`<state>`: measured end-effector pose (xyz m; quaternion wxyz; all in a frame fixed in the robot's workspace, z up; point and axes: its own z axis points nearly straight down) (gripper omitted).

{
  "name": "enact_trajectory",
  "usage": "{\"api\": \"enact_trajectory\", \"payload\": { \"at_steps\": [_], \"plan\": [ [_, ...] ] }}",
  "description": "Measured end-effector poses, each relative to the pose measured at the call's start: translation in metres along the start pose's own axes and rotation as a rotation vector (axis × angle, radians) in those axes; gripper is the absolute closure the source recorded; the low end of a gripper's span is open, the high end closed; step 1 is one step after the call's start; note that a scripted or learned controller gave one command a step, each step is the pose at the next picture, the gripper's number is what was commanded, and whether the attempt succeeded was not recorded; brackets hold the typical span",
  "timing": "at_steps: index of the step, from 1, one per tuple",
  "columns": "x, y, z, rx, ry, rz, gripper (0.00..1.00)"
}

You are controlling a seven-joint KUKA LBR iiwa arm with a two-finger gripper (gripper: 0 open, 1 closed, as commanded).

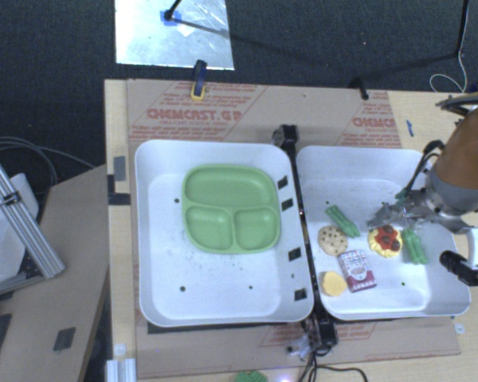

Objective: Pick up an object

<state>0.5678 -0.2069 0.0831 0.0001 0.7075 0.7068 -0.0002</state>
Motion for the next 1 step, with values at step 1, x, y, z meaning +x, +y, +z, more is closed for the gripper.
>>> {"api": "enact_trajectory", "payload": {
  "at_steps": [1],
  "plan": [
    [0.0006,0.0201,-0.0101,-0.005,-0.001,-0.006,0.0]
  ]
}}
